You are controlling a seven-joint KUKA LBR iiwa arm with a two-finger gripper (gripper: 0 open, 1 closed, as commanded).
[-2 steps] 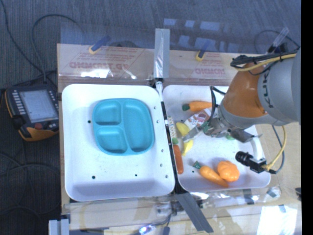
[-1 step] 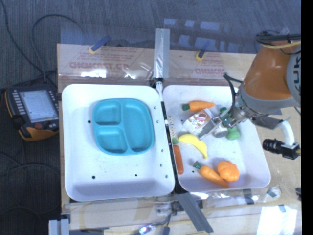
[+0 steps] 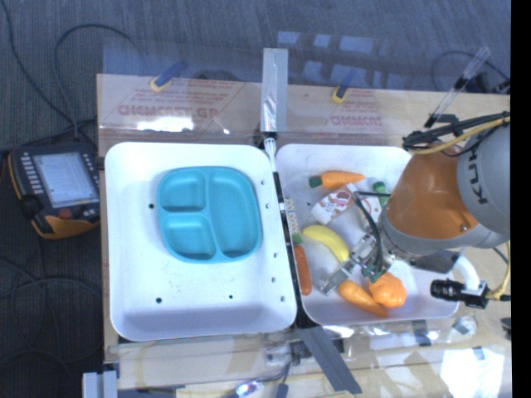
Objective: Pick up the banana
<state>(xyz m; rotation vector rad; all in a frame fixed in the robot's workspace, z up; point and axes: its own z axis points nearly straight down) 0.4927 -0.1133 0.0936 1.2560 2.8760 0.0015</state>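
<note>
The yellow banana (image 3: 326, 242) lies in the right bin (image 3: 290, 191), left of centre, slanting down to the right. My gripper (image 3: 347, 269) reaches down at the banana's lower right end, with a metal finger (image 3: 333, 283) showing just below it. The arm's orange band covers the bin's right half. Nothing shows clearly between the fingers.
Around the banana lie an orange carrot (image 3: 340, 177) at the back, a white and red packet (image 3: 333, 205), a thin carrot (image 3: 302, 270) by the left wall, and orange pieces (image 3: 377, 294) at the front. The left bin (image 3: 133, 297) holds a blue divided tray (image 3: 207, 212).
</note>
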